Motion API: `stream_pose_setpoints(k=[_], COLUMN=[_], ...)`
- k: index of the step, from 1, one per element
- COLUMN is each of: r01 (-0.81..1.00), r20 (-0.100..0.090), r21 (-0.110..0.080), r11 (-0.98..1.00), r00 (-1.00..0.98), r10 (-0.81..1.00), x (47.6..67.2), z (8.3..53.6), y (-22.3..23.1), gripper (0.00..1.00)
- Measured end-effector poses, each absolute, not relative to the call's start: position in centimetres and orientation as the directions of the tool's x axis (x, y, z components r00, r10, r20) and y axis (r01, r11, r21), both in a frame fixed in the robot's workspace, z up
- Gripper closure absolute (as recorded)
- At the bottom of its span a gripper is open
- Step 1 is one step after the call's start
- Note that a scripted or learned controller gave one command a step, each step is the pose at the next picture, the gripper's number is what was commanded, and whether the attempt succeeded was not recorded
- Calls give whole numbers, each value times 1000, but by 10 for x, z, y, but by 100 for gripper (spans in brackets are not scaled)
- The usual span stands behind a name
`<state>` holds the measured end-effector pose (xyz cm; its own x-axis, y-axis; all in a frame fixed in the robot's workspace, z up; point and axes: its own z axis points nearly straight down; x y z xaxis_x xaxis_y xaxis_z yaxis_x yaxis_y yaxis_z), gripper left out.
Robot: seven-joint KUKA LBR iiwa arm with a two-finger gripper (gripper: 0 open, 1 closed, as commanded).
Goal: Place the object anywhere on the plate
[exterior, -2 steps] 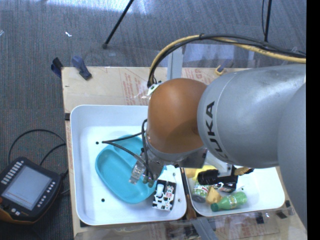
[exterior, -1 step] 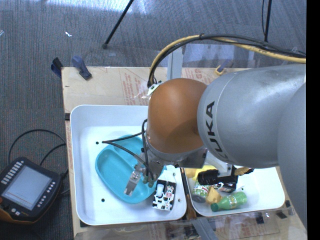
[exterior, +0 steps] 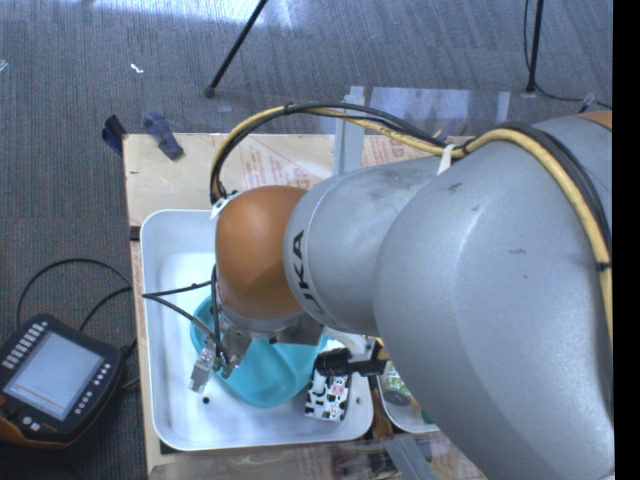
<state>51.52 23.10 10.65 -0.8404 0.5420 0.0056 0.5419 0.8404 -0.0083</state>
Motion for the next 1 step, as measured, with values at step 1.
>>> stream_pose_setpoints(k=[1], r01=[544], r20=[18], r21=[-15], r11=[839], r00=[-839], r10=[544], x=[513], z=[108], y=[232], gripper=[100])
